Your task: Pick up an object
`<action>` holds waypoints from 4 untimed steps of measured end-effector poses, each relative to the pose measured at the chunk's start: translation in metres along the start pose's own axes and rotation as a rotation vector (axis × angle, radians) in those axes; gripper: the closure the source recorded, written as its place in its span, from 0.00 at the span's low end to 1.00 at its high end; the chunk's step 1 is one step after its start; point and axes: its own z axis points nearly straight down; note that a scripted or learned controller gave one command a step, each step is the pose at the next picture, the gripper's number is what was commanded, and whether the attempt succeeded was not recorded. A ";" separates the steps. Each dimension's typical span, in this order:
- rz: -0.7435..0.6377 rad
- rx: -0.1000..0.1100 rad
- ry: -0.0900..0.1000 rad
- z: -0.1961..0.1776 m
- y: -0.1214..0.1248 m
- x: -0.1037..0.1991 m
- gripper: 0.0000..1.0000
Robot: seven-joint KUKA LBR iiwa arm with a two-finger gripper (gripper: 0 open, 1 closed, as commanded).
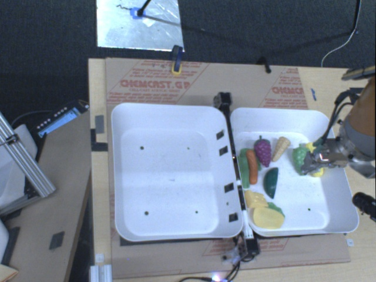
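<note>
Right now we see the gripper (314, 159) low over the right bin (338, 216), close to its right edge, clenched on a green toy (301, 156) with a yellow piece (317, 172) just beneath it. More toy food lies along that bin's left side: a carrot (253, 166) beside a green pod (244, 165), purple grapes (262, 151), a cone (280, 147), a dark green leaf (271, 182), and yellow pieces (264, 213) near the front left corner. We find the left bin (170, 169) touching the right one at the desk's middle. A clamp (176, 60) sits at the desk's (194, 75) far edge.
</note>
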 end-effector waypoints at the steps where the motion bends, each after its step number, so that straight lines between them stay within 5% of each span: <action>1: 0.001 -0.016 -0.006 -0.120 0.057 -0.016 1.00; 2: 0.002 -0.007 -0.006 -0.091 0.176 -0.066 1.00; 4: 0.002 0.002 -0.001 -0.001 0.178 -0.035 1.00</action>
